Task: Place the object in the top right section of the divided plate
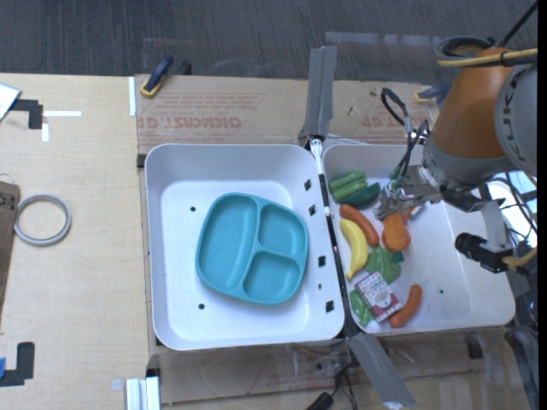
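gripper (400,202) down in the right bin (461,301) over the orange carrot-looking object (395,233), can't tell its state, blue divided plate (253,248) sitting in left bin (171,263)

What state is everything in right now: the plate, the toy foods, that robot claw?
Divided plate: flat in the left bin, holding nothing.
Banana: lying in the right bin.
Sausage: lying near the front.
Carrot: lying under the gripper.
Gripper: low over the food.
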You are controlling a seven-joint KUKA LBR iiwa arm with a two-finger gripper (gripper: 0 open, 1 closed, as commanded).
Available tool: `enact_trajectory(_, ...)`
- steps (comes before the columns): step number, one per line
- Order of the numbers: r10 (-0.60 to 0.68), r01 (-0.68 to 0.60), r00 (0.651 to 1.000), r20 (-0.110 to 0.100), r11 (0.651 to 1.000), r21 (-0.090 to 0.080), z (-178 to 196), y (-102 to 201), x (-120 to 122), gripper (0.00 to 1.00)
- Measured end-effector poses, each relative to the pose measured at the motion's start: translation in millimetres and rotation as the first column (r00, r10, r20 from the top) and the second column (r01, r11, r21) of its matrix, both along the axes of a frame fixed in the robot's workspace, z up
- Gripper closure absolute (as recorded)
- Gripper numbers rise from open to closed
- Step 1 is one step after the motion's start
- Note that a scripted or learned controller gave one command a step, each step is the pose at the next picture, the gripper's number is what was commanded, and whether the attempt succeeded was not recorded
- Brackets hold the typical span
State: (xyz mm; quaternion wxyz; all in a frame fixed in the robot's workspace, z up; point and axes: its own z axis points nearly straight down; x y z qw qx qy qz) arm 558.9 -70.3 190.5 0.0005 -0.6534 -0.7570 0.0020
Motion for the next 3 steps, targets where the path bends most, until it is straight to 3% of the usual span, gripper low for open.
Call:
enact_trajectory(1,0.414,-0.414,0.910,0.002,0.910,0.002,0,-1,9,1.00)
enact_trajectory(2,0.420,-0.420,0.908,0.002,0.908,0.002,20,39,-81,1.00)
enact_trajectory(3,0.438,-0.438,0.899,0.002,0.899,0.001,37,74,-50,1.00)
